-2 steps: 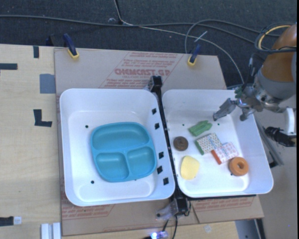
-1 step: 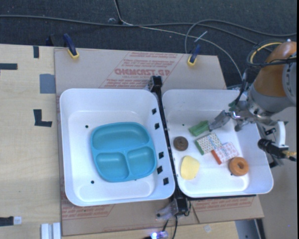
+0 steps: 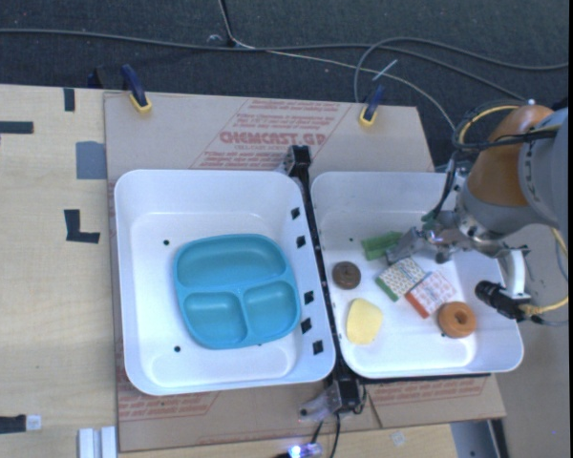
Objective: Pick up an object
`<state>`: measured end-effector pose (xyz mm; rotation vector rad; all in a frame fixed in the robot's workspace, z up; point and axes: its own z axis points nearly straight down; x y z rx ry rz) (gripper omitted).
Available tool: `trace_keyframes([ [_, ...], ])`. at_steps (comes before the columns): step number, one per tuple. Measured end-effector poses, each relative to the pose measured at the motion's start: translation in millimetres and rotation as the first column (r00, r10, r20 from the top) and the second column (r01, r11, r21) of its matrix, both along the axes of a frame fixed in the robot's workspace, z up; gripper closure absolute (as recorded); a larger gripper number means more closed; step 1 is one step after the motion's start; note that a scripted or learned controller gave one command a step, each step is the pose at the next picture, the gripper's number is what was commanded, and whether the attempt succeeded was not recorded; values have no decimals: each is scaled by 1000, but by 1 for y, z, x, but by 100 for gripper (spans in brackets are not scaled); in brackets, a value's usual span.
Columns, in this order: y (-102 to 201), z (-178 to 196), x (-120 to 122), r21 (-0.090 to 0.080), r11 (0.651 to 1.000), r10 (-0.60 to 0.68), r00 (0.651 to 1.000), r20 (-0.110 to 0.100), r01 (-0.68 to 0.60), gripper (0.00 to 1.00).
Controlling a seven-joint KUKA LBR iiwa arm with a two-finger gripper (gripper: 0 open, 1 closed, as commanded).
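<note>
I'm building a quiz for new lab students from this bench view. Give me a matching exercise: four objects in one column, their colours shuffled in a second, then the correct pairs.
Objects:
1. Divided tray in the left bin
2. Ring-shaped donut in the right bin
3. Soft lump near the right bin's front edge
4. Small round disc beside the divider

Colours:
A. Pale yellow
B. Dark brown
C. Light blue
D. Orange-brown

Pairs: 1-C, 2-D, 3-A, 4-B
</note>
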<state>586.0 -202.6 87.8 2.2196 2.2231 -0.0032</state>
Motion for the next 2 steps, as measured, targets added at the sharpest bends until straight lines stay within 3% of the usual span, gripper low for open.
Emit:
trace_keyframes([
  [1,0,12,1,0,1000,2,1000,3,-2,100],
  [2,2,75,7,0,1000,0,1000,5,0,100],
])
